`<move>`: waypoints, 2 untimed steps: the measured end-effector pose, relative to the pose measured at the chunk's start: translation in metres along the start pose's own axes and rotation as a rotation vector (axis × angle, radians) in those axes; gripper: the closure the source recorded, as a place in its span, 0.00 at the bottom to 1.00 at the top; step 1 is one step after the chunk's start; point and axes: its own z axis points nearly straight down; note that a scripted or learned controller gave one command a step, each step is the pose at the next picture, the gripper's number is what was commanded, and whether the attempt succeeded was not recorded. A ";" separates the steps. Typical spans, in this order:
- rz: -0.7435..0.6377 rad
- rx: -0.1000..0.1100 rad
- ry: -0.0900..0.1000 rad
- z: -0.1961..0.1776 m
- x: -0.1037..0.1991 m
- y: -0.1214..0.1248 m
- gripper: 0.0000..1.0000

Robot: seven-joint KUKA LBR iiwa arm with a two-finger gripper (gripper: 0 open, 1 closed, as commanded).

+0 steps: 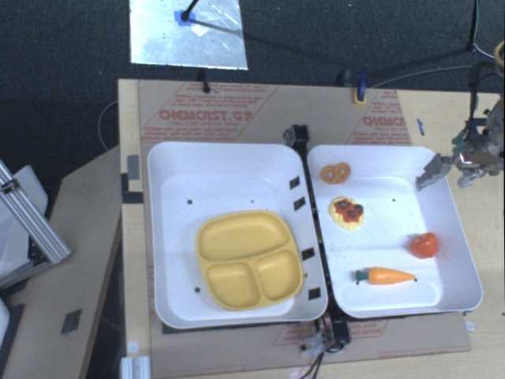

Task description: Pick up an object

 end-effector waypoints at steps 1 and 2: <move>-0.003 -0.011 -0.002 -0.007 0.001 0.002 0.00; -0.001 -0.009 -0.002 0.038 -0.007 0.002 0.00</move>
